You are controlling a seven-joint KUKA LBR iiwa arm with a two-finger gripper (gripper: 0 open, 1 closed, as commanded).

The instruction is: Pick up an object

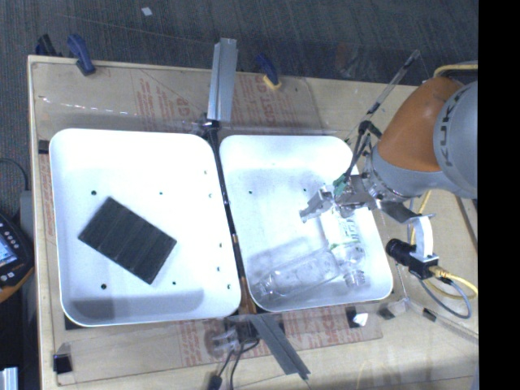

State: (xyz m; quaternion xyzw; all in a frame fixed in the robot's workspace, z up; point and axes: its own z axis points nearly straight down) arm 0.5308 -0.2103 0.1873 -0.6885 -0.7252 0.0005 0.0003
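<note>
The hand (325,204) hangs over the right-hand bin (268,157), low near its floor, with the grey arm and its orange band rising behind it toward the worktop's right edge. Whether it is released or clenched I cannot tell — the metal parts blur against the white bin and the clear plastic below.

Just beside the hand, on the side toward the near rim, lies a small clear bottle (351,246) with a printed label, running away from the hand along the bin's right wall. Below and to the left of the hand lies a larger clear plastic bottle (296,276) on its side, slanted across the bin's near corner; the two bottles seem to touch at their ends, though transparency makes that uncertain.

To do the pick well, the hand should close across a bottle's narrow width, square to its long axis, not along it — a round, slick body will roll or squirt out of a skewed pinch. The small bottle is the nearer candidate, but the wall crowds it.

Well apart, across the divider in the other bin, a dark ribbed flat panel (127,240) lies alone.
</note>
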